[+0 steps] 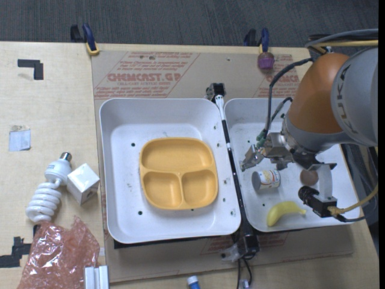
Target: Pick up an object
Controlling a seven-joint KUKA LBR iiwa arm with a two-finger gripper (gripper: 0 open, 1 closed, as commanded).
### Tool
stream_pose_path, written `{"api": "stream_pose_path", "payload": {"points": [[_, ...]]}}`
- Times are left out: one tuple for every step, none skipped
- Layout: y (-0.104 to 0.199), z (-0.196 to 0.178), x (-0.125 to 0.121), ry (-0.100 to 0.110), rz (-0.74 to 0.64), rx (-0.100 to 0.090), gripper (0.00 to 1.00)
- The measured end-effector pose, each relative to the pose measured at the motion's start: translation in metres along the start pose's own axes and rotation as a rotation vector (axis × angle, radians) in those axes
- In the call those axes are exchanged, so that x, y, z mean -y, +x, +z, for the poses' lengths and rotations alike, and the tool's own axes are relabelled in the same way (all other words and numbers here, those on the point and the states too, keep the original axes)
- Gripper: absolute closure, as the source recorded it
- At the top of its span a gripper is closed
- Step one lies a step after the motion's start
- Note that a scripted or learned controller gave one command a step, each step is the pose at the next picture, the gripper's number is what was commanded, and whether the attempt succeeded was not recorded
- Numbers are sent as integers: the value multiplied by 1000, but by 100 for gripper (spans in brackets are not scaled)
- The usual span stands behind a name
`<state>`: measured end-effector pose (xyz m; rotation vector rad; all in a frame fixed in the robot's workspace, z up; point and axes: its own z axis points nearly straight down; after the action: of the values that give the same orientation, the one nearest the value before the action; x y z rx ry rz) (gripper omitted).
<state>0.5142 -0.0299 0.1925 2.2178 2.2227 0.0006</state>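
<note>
**Banana and small can lie in the right bin under the arm**

Banana point(285, 212) lies near the front edge of the right bin point(240, 116), with a small white can point(266, 179) on its side just behind it and a brown round object point(309, 176) to the right. The gripper point(249, 161) hangs low over the bin just beside the can; its fingers appear spread, with nothing between them. A yellow divided tray point(178, 173) sits in the left bin point(114, 161). A light bulb point(48, 188) rests on the counter point(36, 113).
</note>
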Motion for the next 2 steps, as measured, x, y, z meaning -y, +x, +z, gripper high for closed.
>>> {"api": "stream_pose_path", "payload": {"points": [[0, 0, 0, 0, 0, 0, 0], [-68, 97, 0, -5, 2, -1, 0]]}}
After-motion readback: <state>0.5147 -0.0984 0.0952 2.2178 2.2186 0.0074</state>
